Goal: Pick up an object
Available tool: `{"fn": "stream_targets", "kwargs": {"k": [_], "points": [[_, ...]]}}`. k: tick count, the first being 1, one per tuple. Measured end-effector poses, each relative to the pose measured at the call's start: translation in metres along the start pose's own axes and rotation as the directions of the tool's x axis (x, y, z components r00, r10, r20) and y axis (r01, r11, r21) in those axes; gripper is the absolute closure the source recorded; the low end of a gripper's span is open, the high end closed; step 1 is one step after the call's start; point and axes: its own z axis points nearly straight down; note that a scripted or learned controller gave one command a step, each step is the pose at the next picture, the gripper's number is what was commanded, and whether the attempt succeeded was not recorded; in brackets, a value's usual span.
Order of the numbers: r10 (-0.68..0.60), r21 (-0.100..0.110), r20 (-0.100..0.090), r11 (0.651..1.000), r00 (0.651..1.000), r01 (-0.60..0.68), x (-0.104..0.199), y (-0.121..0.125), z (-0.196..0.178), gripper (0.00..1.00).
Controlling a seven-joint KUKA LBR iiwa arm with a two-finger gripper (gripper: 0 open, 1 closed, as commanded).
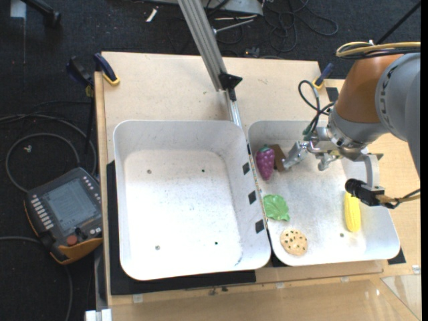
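We see the arm (pixel 381 99) over the right bin (pixel 374 249) | gripper (pixel 289 158) low beside the purple grapes (pixel 265 162), grip unclear, nothing visibly held | step: approach | next, we judge, close on grapes | cookie (pixel 293 241) nearby.

Far left of the pincer (pixel 292 158): teach pendant (pixel 67 209), orange-trimmed. Up and left: slanted aluminium rail (pixel 204 35). Beyond: tangled cables (pixel 294 12). Farther left, on the bench (pixel 167 92) corner: yellow-tipped clamp (pixel 103 69).
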Motion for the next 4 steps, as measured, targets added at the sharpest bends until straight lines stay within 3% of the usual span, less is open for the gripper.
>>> {"fn": "stream_targets", "kwargs": {"k": [1,2,4], "points": [[0.003,-0.003,0.001,1.0,1.0,-0.003,0.001,0.0,0.044,0.0],[0.003,-0.007,0.001,1.0,1.0,-0.003,0.001,0.001,0.032,1.0],[0.0,-0.012,0.003,1.0,1.0,0.0,-0.003,0.013,-0.087,1.0]]}}
